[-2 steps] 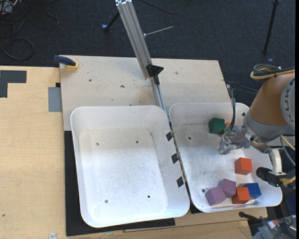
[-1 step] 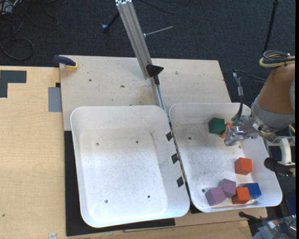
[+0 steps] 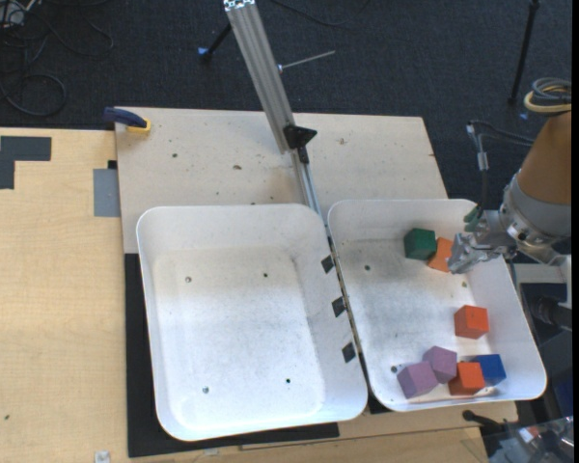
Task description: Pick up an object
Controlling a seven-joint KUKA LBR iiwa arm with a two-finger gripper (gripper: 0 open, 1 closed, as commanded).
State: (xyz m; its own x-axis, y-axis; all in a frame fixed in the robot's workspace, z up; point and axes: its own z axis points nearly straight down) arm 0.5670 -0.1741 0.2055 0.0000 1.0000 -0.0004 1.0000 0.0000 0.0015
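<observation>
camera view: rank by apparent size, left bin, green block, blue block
1. left bin, far the largest.
2. green block.
3. blue block, slightly smaller-looking, but it is partly hidden behind an orange block, so 2 versus 3 is unsure.

Beyond the left bin (image 3: 174, 234), a metal beam (image 3: 262, 66) rises at a slant, and a blue clamp (image 3: 125, 119) lies on the tabletop (image 3: 212, 157).

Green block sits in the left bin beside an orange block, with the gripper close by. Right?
Not quite. In the camera view the green block sits in the right bin, not the left, beside an orange block, with the gripper close by.
</observation>
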